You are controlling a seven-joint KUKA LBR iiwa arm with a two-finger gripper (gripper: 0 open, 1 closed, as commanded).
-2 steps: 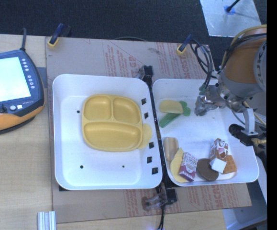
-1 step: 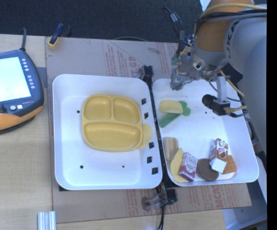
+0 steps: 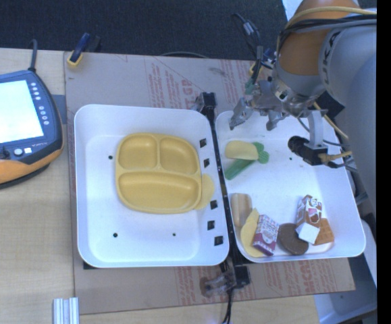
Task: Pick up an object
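Teach pendant [image 3: 16, 130] at left edge, blue-yellow clamp [image 3: 79, 48] behind the bins.

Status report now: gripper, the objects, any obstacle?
Gripper open, above right bin far edge, holding nothing. Yellow-green toy just below it. Nothing blocking.

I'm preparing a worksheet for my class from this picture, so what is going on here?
A grey robot arm reaches in from the right, its open claw poised over the far end of the right bin, just above a yellow and green toy piece. It holds nothing. More toy food lies at the bin's near end. The left bin holds a yellow divided tray.
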